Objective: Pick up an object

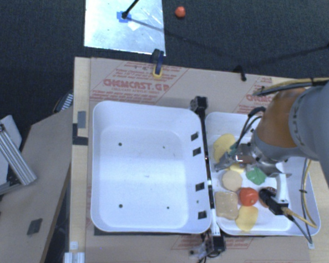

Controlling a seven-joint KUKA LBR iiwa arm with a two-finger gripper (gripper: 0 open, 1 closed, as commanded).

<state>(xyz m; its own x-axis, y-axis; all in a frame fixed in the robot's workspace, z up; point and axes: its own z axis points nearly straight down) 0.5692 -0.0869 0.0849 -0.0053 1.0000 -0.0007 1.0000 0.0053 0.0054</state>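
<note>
Arm over the right bin (313, 205) of smooth plastic food shapes.
Metal pincer (233, 158) beside a rounded yellow piece (224, 144); whether spread or pressed together, I cannot tell.

Arm (312, 118): you see it run off the right edge of the picture.
Gripper (233, 158): too dark and small for you to tell how it stands.
Right bin (310, 205): its far right corner is hidden from you under the arm.
Green thing (256, 175): its top is under the wrist.
Metal frame (5, 149): cut off by the left edge.
Print on the board (135, 84): you can only read "CHEMCAST".
</note>
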